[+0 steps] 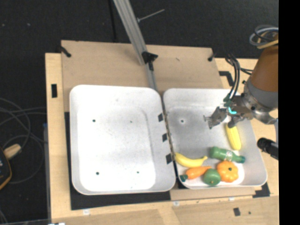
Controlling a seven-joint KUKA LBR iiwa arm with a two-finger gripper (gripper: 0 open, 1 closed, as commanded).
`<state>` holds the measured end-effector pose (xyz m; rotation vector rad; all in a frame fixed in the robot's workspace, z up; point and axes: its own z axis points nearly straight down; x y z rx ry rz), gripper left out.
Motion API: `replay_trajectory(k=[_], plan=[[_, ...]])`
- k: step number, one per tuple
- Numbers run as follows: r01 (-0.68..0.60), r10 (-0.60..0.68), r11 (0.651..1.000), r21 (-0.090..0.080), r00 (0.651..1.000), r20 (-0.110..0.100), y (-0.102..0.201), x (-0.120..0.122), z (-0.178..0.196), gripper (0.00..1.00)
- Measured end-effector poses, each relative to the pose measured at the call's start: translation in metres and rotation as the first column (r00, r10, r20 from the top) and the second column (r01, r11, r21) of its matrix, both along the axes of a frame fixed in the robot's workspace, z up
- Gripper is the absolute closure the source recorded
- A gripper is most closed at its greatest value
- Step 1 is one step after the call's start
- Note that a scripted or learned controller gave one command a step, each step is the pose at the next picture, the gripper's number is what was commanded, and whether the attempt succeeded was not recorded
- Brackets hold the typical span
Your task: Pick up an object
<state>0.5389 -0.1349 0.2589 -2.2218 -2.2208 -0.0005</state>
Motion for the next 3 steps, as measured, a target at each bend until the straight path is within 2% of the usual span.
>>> replay_trajectory(k=[1, 2, 3], plan=[[0.0, 0.0, 1.0, 0.0, 1.0, 0.0, 0.0, 0.0, 0.0, 0.0], [0.0, 0.0, 1.0, 0.0, 1.0, -0.005, 0.001, -0.004, -0.062, 0.0], [0.0, 0.0, 1.0, 0.0, 1.0, -0.003, 0.003, -0.007, -0.105, 0.0]])
